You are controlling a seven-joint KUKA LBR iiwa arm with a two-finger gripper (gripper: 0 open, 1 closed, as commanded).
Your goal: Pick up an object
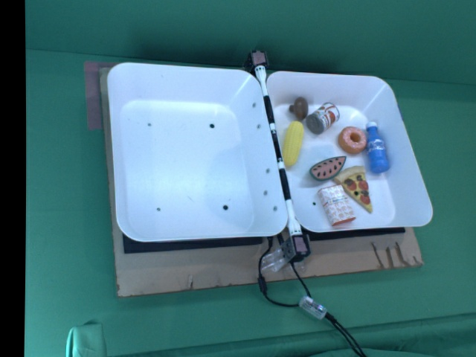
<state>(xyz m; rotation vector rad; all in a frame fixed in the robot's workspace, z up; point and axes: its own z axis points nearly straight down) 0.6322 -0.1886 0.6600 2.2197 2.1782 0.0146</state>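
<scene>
White rt bin (405,192): yellow corn (293,143), upright-ish.

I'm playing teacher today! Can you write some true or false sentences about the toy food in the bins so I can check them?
1. All the toy food lies in the right bin. True.
2. The corn is blue. False: it is yellow; the bottle is the blue one.
3. The donut lies between the can and the bottle. True.
4. The pizza slice sits in the left bin. False: it is in the right bin, beside the watermelon slice.
5. The watermelon slice lies on top of the donut. False: they lie apart.
</scene>
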